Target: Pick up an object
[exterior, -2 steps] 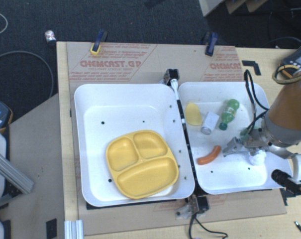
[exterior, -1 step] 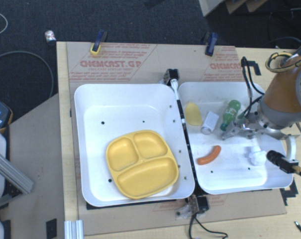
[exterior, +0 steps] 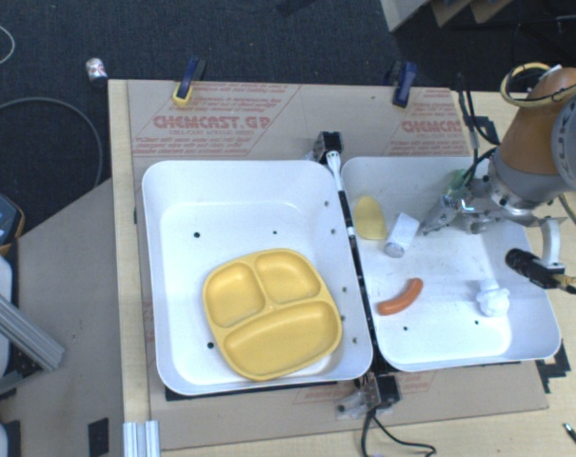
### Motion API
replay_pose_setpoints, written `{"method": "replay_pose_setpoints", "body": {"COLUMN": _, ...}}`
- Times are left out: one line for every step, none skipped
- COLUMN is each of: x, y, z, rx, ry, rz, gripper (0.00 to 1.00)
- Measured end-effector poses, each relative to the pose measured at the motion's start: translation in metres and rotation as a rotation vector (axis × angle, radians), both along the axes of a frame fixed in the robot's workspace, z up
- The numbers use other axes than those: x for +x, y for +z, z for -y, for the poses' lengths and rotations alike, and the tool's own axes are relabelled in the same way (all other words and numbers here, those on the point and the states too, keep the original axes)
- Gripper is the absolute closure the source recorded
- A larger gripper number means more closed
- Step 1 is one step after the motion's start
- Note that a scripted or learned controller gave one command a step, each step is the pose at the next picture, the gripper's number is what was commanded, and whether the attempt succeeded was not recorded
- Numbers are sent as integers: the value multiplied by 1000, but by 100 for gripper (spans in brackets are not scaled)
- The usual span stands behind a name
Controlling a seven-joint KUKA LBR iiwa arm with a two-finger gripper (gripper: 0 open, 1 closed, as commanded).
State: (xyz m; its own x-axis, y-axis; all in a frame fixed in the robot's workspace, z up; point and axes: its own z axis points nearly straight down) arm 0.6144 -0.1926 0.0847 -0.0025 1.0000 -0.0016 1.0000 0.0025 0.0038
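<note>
The right bin (exterior: 516, 350) holds a pale yellow lump (exterior: 369, 217) near its left wall. Just right of the lump lies a small white and grey cylinder (exterior: 400, 233). An orange sausage (exterior: 400, 296) rests in the bin's middle, and a small white object (exterior: 492, 300) sits towards the right. My gripper (exterior: 445, 215) hangs low over the bin's upper middle, just right of the cylinder. Nothing shows in its grasp. A bit of green (exterior: 457, 183) peeks out beside the wrist.
A yellow divided tray (exterior: 271, 313) lies in the left bin (exterior: 173, 208). The grey and orange arm (exterior: 535, 141) crosses the right bin's upper right corner, with a black part (exterior: 533, 268) below it. Clamps (exterior: 186, 81) grip the bench's far edge.
</note>
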Motion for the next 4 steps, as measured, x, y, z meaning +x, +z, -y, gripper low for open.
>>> {"method": "replay_pose_setpoints", "body": {"x": 45, "y": -1, "z": 23, "rx": 7, "ry": -3, "rz": -19, "gripper": 0}}
{"method": "replay_pose_setpoints", "body": {"x": 49, "y": -2, "z": 27, "rx": 17, "ry": -2, "rz": -27, "gripper": 0}}
{"method": "replay_pose_setpoints", "body": {"x": 50, "y": -2, "z": 26, "rx": 15, "ry": 2, "rz": -26, "gripper": 0}}
{"method": "replay_pose_setpoints", "body": {"x": 19, "y": 182, "z": 33, "rx": -5, "ry": -3, "rz": 12, "gripper": 0}}
